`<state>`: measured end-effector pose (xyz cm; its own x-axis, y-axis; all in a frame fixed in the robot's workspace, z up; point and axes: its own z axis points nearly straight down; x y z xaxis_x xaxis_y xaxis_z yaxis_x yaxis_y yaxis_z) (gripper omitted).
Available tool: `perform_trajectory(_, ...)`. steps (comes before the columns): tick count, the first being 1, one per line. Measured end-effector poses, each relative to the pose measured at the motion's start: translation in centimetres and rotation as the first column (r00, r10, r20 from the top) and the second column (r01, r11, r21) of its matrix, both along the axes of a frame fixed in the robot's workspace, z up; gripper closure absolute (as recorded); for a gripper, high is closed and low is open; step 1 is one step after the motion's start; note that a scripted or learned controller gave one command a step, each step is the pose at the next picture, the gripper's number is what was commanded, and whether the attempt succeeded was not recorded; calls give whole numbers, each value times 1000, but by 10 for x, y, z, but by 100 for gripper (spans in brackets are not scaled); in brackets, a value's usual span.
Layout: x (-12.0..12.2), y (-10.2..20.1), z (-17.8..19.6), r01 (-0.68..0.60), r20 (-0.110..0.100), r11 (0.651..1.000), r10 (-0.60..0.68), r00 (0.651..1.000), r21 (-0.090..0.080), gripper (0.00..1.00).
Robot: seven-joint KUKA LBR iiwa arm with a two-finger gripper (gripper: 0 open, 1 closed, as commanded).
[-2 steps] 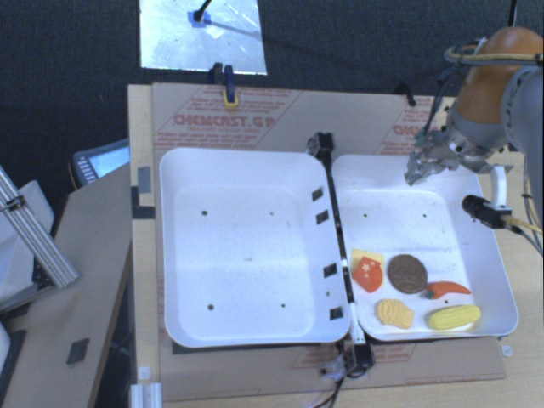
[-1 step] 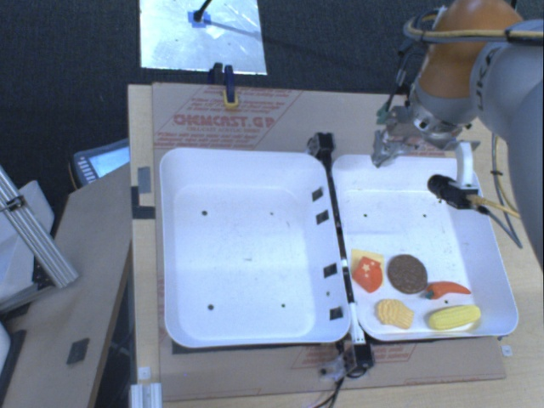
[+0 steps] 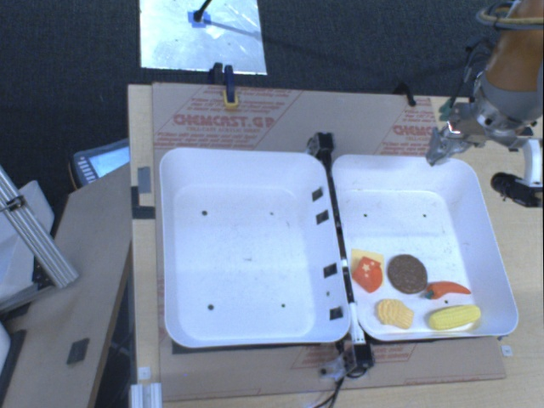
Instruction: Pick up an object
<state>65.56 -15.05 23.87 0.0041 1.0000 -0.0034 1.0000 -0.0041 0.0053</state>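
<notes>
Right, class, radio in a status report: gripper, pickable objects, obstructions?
Gripper hovers over right bin's far rim. Red-yellow pizza slice, brown round cookie, yellow corn cob grouped at near end, untouched. Nothing obstructing.

Two white bins sit side by side; the right bin (image 3: 408, 202) holds a brown disc (image 3: 407, 273), red chilli (image 3: 448, 290), corn cob (image 3: 453, 316) and yellow pieces. The gripper (image 3: 442, 147) hovers above its far rim.

Foil sheet (image 3: 202, 24), yellow clamp (image 3: 229, 87), tablet (image 3: 100, 161), aluminium rail (image 3: 32, 232)
</notes>
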Motion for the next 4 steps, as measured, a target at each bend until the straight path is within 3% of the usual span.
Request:
perform_trajectory(1,-19,-61,27,0,0,1000,0,1000,-1,100)
perform_trajectory(2,16,-4,52,-14,2,1000,14,1000,4,100)
perform_trajectory(3,-22,-59,71,0,-2,1000,0,1000,0,100)
perform_trajectory(4,15,-55,47,-10,-2,1000,10,1000,1,100)
